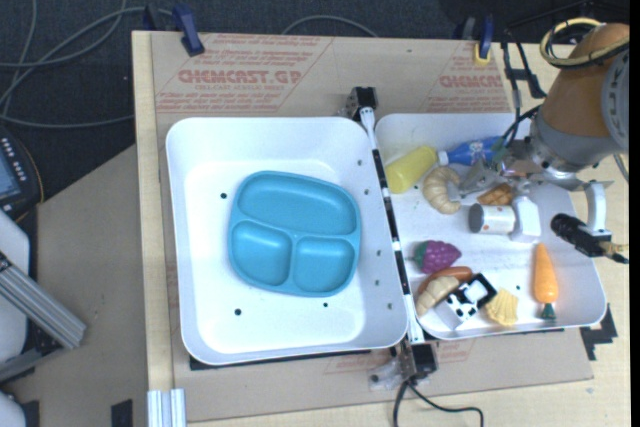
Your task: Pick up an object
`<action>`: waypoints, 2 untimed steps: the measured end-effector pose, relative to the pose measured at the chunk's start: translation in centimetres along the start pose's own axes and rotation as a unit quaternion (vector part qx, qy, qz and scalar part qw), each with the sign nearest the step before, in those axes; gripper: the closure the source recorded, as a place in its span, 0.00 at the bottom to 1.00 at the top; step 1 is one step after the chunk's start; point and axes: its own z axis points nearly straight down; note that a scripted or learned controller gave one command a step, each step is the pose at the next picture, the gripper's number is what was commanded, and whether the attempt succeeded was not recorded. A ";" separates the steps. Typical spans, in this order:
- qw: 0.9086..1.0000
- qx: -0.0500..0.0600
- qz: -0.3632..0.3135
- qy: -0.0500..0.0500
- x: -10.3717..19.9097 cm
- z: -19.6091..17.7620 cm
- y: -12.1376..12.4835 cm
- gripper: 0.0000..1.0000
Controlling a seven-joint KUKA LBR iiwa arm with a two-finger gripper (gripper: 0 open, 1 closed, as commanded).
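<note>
On the brown bench point(300, 75), the fingers point(480, 177) blur into right-bin point(590, 315) clutter; their state is unreadable.

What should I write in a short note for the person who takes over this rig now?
Gripper: low in the right bin, among the toys near the croissant; finger state unclear.
Things: yellow bottle, grapes, carrot and other toys lie in the right bin. The blue divided plate lies in the left bin.
Done: nothing seen lifted.
Left: grasp one object and raise it.
</note>
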 end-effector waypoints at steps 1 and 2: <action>1.000 -0.003 -0.001 -0.003 -0.1 -1.4 0.4 1.00; 1.000 -0.003 0.000 -0.003 -0.1 -1.3 0.3 0.00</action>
